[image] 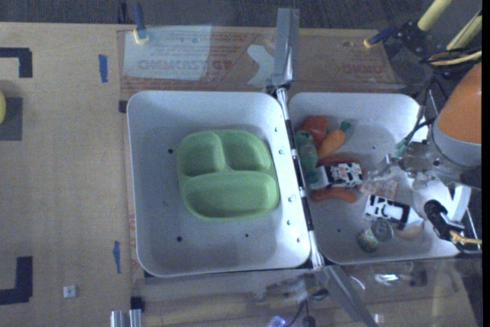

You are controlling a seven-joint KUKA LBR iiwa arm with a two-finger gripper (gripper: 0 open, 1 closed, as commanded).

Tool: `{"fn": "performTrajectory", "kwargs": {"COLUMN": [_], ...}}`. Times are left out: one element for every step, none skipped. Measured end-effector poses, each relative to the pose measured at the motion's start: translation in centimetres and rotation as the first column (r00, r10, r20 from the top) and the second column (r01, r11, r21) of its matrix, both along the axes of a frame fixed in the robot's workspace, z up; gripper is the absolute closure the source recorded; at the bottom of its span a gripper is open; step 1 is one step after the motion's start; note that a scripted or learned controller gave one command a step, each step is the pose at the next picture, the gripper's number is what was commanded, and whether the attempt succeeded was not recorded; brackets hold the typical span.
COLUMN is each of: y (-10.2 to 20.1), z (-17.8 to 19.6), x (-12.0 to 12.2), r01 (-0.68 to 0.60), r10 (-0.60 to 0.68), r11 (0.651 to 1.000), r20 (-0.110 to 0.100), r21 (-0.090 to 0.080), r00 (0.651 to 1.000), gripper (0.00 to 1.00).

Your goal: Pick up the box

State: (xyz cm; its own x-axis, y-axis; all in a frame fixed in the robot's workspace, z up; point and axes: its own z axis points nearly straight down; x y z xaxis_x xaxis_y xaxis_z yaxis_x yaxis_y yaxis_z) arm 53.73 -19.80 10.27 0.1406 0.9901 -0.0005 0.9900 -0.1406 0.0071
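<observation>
A small white box with black markings [385, 208] lies flat on the floor of the right bin [360, 107], toward its front right. My gripper [403, 163] hangs over the right part of that bin, a little behind and to the right of the box, and nothing shows in its grasp. The grey wrist and orange band [464, 117] rise behind it at the right edge of the view.
Left of the box lie a black-and-white toy [342, 174] between red pieces, an orange carrot [333, 142], green items [307, 155] and a red piece [314, 124]. A small round can [368, 239] and a beige piece [410, 230] sit in front. A green divided plate [227, 174] lies in the left bin [149, 165].
</observation>
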Motion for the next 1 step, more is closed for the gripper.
{"fn": "performTrajectory", "kwargs": {"y": [-0.05], "z": [0.87], "x": [0.05], "r01": [0.002], "r10": [-0.002], "r11": [1.0], "r20": [0.0], "r21": [0.0], "r00": [1.0], "gripper": [1.0]}}
